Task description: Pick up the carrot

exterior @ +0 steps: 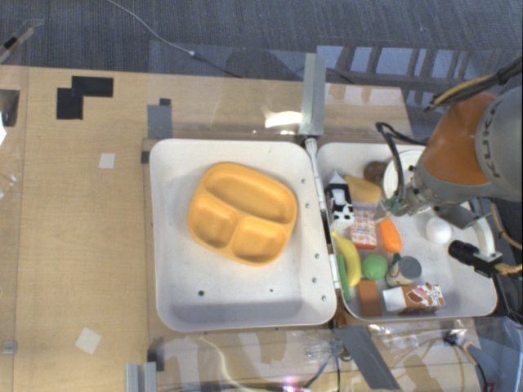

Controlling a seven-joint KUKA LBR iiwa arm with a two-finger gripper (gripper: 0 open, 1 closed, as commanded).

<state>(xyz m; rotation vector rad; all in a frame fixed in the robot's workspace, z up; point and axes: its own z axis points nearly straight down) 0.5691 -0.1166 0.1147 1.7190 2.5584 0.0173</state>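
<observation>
In the camera view, the shallow white right-hand bin [482, 296] serves as the landmark. The small orange carrot [391, 235] lies inside it, left of the bin's middle, tilted slightly. Just above the carrot hangs the grey two-finger gripper [398, 207] of the arm with the orange band [455, 149], reaching in from the bin's right side. How far its jaws are parted cannot be told, and nothing is visibly held between them. Along the bin's left wall lies a yellow plastic banana [347, 257], with a round green ball [374, 266] just beside it. A white egg-shaped object [439, 232] rests toward the bin's right. A small red-and-white carton [415, 298] lies near the bin's front edge. Left of this bin, touching it, sits the second shallow white bin [176, 300], holding a yellow three-compartment plastic plate [242, 212].
</observation>
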